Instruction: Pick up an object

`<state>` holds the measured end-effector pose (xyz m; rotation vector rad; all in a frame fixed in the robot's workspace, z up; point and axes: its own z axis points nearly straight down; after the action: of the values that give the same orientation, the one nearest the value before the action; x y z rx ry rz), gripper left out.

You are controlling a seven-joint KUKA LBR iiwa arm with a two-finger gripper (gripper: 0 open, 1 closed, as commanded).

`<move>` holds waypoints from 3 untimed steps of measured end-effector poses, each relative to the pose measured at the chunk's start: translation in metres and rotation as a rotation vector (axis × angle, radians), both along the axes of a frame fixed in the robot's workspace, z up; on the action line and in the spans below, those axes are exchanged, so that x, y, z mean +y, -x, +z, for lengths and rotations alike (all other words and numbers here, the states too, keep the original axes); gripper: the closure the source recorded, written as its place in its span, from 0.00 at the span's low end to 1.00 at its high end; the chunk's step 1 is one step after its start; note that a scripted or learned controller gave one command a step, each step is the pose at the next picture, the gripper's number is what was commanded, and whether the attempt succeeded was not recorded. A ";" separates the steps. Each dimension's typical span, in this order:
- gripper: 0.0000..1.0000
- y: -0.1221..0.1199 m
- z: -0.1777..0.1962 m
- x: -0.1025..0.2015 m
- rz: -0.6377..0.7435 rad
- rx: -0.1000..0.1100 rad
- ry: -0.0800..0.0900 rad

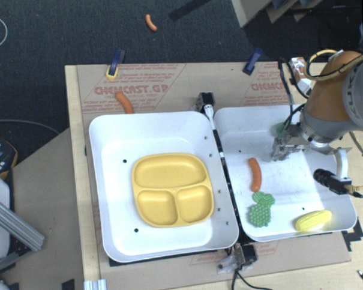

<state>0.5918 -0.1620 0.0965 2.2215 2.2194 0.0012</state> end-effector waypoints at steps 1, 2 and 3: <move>1.00 -0.004 0.044 -0.004 0.001 -0.005 0.002; 1.00 -0.011 0.090 -0.001 0.002 -0.005 0.002; 1.00 -0.013 0.131 -0.001 0.002 -0.005 0.002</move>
<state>0.6046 -0.1628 0.2279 2.2150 2.2184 0.0048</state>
